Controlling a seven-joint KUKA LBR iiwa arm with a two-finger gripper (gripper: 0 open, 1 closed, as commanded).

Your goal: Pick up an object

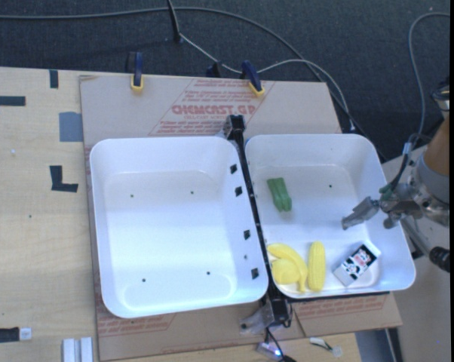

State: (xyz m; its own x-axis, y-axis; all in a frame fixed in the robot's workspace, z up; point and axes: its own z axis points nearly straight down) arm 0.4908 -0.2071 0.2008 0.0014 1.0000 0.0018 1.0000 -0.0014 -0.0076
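Hovering over right bin, gripper holds nothing; finger state unreadable. Carton, corn, banana, green piece all lie unpicked. Grasp not begun.

The two shallow white plastic bins contain a green oblong toy, yellow toy bananas, a yellow corn cob and a white-and-black patterned carton.
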